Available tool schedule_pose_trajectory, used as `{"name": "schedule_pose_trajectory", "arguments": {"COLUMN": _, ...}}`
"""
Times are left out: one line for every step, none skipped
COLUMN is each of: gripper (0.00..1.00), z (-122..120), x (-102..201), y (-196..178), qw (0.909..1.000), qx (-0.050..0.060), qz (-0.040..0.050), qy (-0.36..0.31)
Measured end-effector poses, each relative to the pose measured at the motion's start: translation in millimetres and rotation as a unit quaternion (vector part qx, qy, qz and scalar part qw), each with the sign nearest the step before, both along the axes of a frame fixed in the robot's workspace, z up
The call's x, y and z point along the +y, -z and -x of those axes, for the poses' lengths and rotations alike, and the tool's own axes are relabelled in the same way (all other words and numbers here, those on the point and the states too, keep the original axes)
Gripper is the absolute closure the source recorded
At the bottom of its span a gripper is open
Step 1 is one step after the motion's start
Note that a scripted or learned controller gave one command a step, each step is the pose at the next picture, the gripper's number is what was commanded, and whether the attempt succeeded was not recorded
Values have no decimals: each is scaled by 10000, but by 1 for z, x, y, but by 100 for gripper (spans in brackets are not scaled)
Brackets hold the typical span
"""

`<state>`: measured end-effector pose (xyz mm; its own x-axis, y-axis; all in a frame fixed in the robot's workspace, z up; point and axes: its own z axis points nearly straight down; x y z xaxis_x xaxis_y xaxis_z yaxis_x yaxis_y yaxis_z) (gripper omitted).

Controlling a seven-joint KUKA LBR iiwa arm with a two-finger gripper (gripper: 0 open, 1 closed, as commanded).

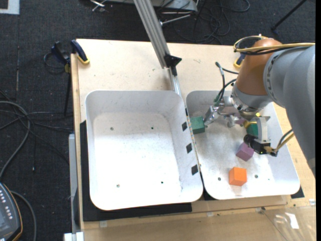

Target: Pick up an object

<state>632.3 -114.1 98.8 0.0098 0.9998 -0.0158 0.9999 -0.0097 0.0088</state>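
High slanted view over both bins (pixel 100 102)

On the worktop (pixel 125 64), the claw (pixel 213 115) hangs inside the right bin (pixel 281 177). A cube (pixel 197 124) sits just left of it; two more blocks (pixel 245 152) (pixel 237 176) lie nearer the camera, to its right. The other bin (pixel 100 109) lies farther left.

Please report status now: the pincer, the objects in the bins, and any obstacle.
Pincer low in right bin, beside green block; grasp unconfirmed. Purple block and orange block lie loose nearby. Bin wall close behind green block.
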Motion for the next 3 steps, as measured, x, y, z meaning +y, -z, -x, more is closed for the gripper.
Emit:
{"name": "schedule_pose_trajectory", "arguments": {"gripper": 0, "z": -48, "x": -24, "y": 3, "qw": 10000, "qx": 16, "qz": -79, "qy": -53}}
{"name": "schedule_pose_trajectory", "arguments": {"gripper": 0, "z": -4, "x": 15, "y": 3, "qw": 9999, "qx": 57, "qz": -86, "qy": -65}}
{"name": "schedule_pose_trajectory", "arguments": {"gripper": 0, "z": 8, "x": 4, "y": 3, "qw": 9999, "qx": 49, "qz": -78, "qy": -45}}
